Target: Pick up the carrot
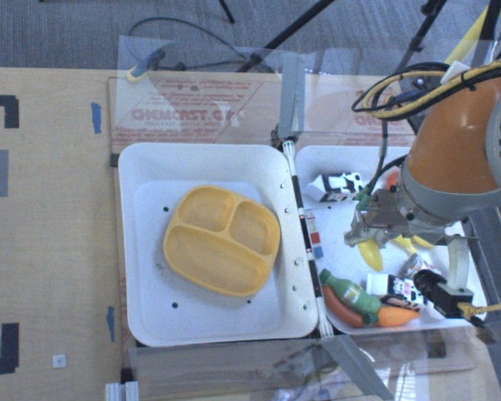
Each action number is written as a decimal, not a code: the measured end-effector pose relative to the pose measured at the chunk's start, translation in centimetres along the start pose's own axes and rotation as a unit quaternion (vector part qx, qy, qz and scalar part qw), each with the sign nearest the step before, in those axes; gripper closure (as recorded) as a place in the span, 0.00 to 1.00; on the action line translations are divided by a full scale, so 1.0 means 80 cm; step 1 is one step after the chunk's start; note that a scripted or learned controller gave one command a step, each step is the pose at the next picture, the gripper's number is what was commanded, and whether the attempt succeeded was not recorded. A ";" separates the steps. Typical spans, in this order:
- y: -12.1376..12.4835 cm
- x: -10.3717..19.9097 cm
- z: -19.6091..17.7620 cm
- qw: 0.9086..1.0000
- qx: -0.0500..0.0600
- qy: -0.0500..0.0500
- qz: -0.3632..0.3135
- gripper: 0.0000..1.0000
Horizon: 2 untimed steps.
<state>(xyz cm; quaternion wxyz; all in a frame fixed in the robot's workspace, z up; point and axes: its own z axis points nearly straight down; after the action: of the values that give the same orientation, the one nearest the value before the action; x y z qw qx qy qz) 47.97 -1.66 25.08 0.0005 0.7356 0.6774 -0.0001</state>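
The table [42, 249] is tan board, with two shallow white bins side by side on it. The left bin [142, 307] holds a yellow divided plate [221, 241] lying flat near its middle, three compartments facing up. The right bin [313, 159] is crowded with small things. The arm [459, 140] reaches in from the right, its orange band and grey wrist hanging over the right bin's middle. Below the wrist, the gripper [371, 228] sits low over the bin, just above a yellow banana [372, 256]; whether its fingers are spread or closed cannot be told, and nothing can be seen held between them. At the far left of that bin lies a black-and-white carton [341, 185]. Along the near edge lies a green bottle [351, 294], with a red-brown sausage-shaped toy [342, 310] just beside it. The carrot [395, 316], orange, lies flat against the near wall, right of the bottle and well apart from the gripper.
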 end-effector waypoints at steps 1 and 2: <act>-0.005 0.068 -0.090 0.993 0.001 0.000 0.121 1.00; -0.002 0.032 -0.106 0.992 -0.001 0.000 -0.130 1.00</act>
<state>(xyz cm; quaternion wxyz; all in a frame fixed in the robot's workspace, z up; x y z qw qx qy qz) 47.99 0.91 33.56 0.0010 0.6412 0.7673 0.0001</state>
